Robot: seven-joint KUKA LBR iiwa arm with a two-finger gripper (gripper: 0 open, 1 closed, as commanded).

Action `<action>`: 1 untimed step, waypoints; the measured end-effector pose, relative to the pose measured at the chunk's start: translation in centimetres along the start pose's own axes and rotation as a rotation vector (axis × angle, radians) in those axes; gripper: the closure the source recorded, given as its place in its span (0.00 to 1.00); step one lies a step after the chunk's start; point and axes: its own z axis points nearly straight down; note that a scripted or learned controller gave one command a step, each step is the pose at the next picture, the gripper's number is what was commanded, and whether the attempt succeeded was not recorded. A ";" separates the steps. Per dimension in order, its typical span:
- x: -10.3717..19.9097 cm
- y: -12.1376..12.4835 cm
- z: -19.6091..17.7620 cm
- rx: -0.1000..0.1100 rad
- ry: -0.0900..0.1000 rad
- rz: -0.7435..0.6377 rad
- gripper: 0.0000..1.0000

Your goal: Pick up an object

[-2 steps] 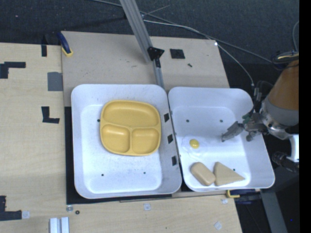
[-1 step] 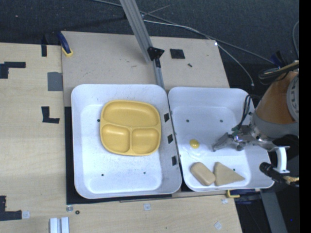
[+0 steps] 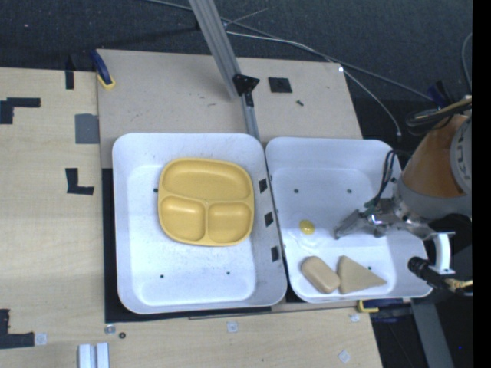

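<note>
Overhead, the camera view shows 2 white bins side by side on a wooden bench (image 3: 46, 205), with the arm (image 3: 441, 167) entering from the right. The pincer (image 3: 341, 230) hangs low inside the right bin (image 3: 330, 156), its tip pointing left toward the bin's middle; the fingers blur into 1 grey shape, so how far they are open cannot be told, and nothing can be seen between them. A small yellow piece (image 3: 307, 227) lies on the bin floor just left of the tip, near it but apart. Below the pincer, toward the bin's near wall, lie 2 tan pieces: a rounded block (image 3: 319, 274) down and to the left, and a wedge (image 3: 357, 276) almost straight below, the 2 touching or very nearly so. Well to the left of the pincer, in the left bin (image 3: 130, 228), a yellow tray (image 3: 205, 201) with 3 compartments lies flat in the bin's upper half. Above and left of the pincer, a grey post (image 3: 219, 37) slants across the bench and meets the gap between the 2 bins at their far edge. Thin cables (image 3: 368, 83) run above the pincer, over the dark floor beyond the bench.
</note>
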 end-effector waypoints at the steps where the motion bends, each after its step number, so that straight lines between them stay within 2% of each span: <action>1: 0.0 0.2 -1.2 -0.004 -0.001 -0.001 1.00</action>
